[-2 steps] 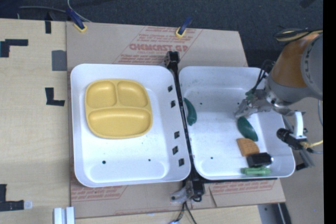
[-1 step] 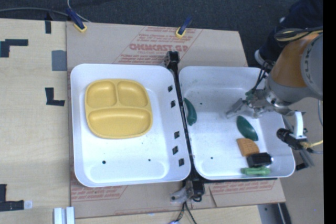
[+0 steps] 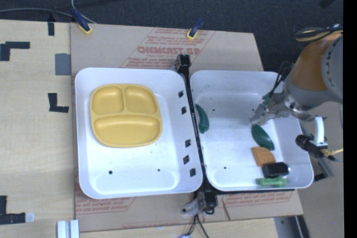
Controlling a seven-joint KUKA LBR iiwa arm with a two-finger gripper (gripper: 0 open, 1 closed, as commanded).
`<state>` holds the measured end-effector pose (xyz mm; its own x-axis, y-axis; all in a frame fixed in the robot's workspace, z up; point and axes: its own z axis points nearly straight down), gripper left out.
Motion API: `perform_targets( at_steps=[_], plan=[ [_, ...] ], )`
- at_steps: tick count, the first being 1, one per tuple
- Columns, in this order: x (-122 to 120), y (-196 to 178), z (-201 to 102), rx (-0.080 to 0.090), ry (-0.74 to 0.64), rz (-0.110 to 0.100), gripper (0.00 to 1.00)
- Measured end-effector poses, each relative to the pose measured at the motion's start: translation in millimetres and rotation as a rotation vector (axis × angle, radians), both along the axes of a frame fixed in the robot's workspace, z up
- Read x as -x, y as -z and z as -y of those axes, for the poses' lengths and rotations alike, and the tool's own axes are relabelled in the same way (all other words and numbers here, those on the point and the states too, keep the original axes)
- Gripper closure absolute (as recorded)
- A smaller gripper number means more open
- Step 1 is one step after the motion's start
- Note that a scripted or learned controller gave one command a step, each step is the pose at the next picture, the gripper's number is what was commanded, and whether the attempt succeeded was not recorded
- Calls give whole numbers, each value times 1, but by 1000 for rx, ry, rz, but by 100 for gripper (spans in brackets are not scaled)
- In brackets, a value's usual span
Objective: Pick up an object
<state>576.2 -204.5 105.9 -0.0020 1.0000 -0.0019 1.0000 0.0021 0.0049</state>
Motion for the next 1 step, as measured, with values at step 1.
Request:
perform_targets(
  at_steps=[1],
  plan=[
    [0, 0, 0, 0, 0, 0, 0]
  ],
)
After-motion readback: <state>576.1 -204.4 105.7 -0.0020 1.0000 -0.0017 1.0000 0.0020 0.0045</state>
